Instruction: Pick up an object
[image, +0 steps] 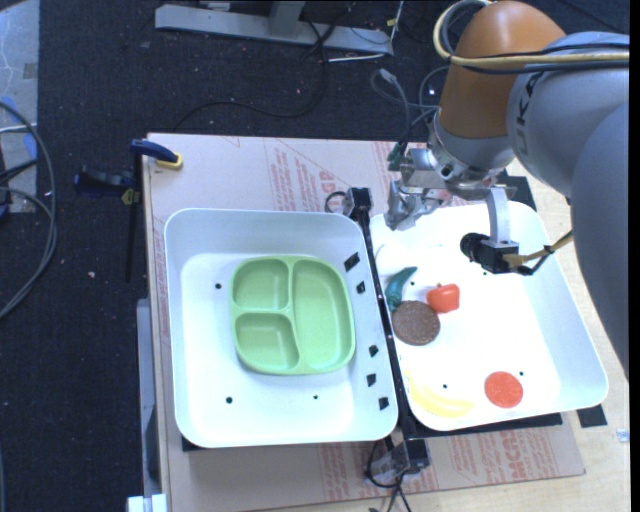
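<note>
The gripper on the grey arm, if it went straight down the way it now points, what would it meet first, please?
The gripper hangs over the far left corner of the right white bin. Straight down it would probably meet bare bin floor first; the teal curved piece lies nearer the camera, likely off that line, though depth is unclear.
</note>
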